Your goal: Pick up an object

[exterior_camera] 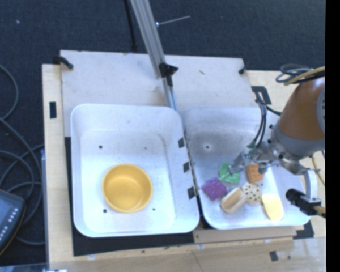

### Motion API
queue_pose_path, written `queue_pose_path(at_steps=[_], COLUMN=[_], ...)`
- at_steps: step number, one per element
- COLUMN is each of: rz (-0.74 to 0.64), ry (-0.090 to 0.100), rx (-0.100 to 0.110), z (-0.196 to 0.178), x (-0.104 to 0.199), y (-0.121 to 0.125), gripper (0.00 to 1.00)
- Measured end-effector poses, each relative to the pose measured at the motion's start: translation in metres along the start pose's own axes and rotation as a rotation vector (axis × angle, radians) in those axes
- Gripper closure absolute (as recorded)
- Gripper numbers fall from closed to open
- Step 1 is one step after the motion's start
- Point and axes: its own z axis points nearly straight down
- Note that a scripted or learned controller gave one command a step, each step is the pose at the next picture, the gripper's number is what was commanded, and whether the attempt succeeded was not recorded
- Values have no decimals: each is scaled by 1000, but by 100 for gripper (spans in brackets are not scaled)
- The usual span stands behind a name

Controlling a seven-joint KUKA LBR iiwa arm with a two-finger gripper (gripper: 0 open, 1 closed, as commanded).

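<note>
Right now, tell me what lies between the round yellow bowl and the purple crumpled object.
In the camera view, between the round yellow bowl and the purple crumpled object lie bare white bin floor and the bins' adjoining walls; no objects.

We see our arm (303,115) reaching in from the desk's right edge, its orange band uppermost and the grey wrist bent downward below it. Our pincer (250,162) hangs low toward the desk's front right corner, angled left and down from the wrist.
</note>
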Motion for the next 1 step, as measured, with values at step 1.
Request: queue_pose_path(at_steps=[1], rz=[2], ry=[-6], rx=[-11], z=[56], x=[-5], y=[7], gripper=[0])
